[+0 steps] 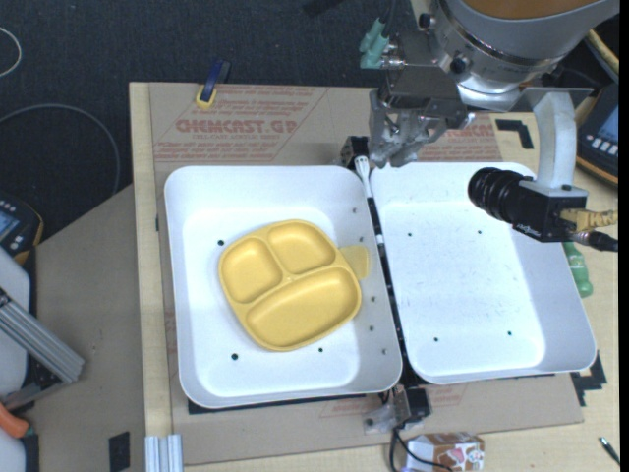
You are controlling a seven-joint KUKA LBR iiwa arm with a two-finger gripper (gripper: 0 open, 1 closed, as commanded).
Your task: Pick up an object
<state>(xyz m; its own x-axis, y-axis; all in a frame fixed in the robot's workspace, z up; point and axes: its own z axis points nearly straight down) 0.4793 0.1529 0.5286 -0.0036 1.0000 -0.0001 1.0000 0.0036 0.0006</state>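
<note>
- Camera view: two shallow white bins sit side by side on a brown cardboard sheet [256,121] that covers the tabletop [69,67], which is dark around it.
- The left bin [187,293] holds a yellow divided plate [288,285] with three compartments, two small ones toward the far side and one long one toward the near side.
- The plate lies flat near the middle of the left bin, turned at a slant, with its right edge close to the wall shared with the other bin.
- A small pale yellow tab [356,261] sticks out from the plate's right side, just beside that wall.
- The right bin [472,303] has a speckled white floor with a few dark dots.
- The arm [521,8] comes in from the upper right, its grey wrist and orange band large at the top of the frame.
- The hand [393,146] hangs over the far edge of the bins, about where the two bins meet, well apart from the plate.
- Whether the hand is apart or together cannot be told; nothing shows between its tips.
- A black cylindrical camera unit [516,203] on a white bracket [555,141] reaches over the right bin's far right corner.
- A blue and yellow clip [210,84] lies on the cardboard beyond the left bin.
</note>
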